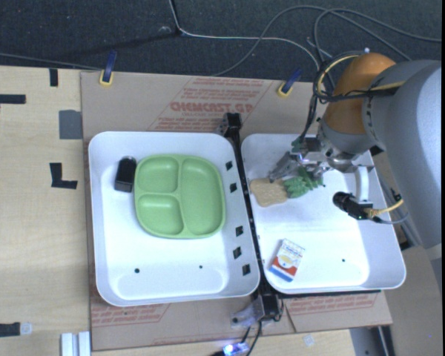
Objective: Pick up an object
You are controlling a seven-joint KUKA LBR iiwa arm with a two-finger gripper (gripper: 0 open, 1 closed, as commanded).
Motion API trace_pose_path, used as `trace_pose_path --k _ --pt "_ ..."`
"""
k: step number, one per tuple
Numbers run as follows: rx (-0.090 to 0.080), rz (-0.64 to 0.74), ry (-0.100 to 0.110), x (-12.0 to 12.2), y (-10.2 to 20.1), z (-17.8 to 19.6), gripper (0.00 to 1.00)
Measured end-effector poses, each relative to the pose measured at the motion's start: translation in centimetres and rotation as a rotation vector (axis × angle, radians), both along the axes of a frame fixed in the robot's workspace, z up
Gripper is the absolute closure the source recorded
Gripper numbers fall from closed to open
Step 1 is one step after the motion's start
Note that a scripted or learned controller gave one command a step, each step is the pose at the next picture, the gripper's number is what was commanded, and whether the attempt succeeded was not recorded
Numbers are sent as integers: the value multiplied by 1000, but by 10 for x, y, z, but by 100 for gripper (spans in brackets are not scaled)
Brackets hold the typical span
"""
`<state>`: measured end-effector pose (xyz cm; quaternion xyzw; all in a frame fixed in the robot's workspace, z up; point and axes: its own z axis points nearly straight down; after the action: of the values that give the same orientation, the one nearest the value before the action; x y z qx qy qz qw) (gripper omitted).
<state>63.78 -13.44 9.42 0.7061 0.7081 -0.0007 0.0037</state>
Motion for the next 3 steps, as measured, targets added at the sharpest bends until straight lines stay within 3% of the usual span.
trace_pose_path --k 1,2,3 --pt "-2 0 -7 2 0 15 100" --pt "6 -2 3 0 -4 58 100" --pt "6 -1 0 -2 3 119 100"
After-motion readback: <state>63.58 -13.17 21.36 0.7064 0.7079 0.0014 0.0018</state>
